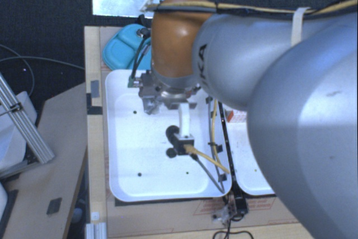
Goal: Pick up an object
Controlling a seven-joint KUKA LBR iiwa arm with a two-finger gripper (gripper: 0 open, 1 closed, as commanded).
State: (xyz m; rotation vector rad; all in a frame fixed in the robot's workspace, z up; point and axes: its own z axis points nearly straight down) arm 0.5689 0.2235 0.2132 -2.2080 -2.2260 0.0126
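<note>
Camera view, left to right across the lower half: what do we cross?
aluminium rail → left white bin → right white bin

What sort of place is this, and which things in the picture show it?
Probably a robotics lab: a grey robot arm reaches over a white bin on a bench, with aluminium framing beside it.

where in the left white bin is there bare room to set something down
In the shallow white left bin, bare floor runs along the left wall and the near edge. Its middle and far right are crowded, under the grey orange-banded arm. That arm also covers most of the right white bin.
</note>
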